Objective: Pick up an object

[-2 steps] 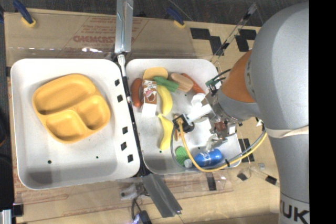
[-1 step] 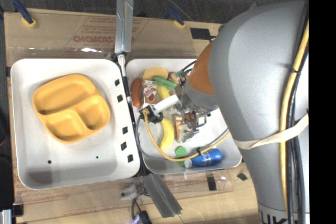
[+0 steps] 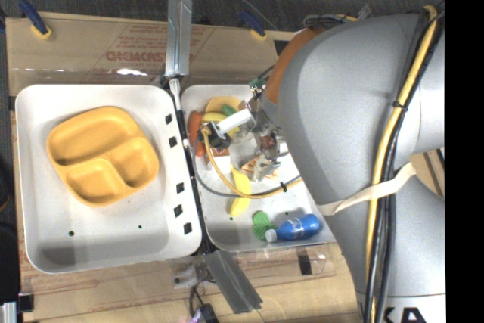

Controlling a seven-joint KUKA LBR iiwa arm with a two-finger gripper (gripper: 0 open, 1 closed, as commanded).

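Observation:
My gripper (image 3: 261,156) hangs low over the middle of the right bin (image 3: 221,237), in among a heap of small objects. Around it lie a yellow banana-shaped piece (image 3: 240,181), an orange object (image 3: 197,122) and a yellow item (image 3: 221,106) at the bin's back. A blue bottle (image 3: 296,227) with a green object (image 3: 261,222) beside it rests at the bin's front. The arm's big grey body (image 3: 363,110) covers the bin's right side. Nothing can be made out between the fingers.
The left bin (image 3: 45,238) holds a yellow divided tray (image 3: 102,153). A metal divider bracket (image 3: 178,34) stands at the back between the bins. A yellow cable loops down past the gripper into the right bin.

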